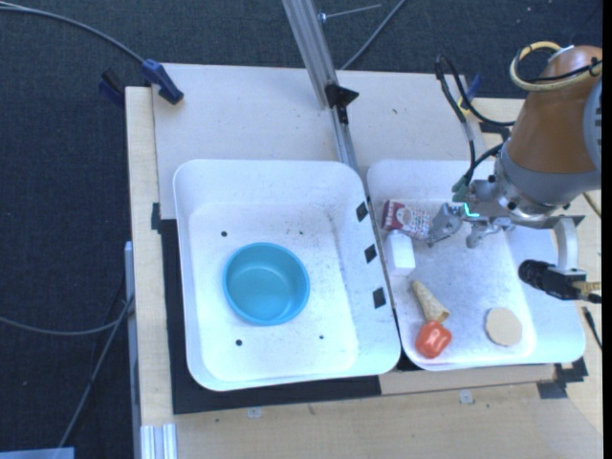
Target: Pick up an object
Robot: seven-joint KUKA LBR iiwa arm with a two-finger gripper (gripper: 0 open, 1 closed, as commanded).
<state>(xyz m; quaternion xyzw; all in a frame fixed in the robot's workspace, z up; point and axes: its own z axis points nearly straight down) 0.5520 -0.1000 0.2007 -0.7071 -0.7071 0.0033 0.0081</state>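
Observation:
My gripper hangs over the back part of the right bin, its fingers spread apart with nothing between them. Just left of it lies a red and white packet, close to the left fingertip. A small white block sits below the packet. Toward the bin's front lie a tan cone, a red pepper and a round beige biscuit.
The left bin holds a blue bowl. A metal pole slants down to the gap between the bins. Cables trail behind the right bin, and a blue clamp sits at the bench's back left corner.

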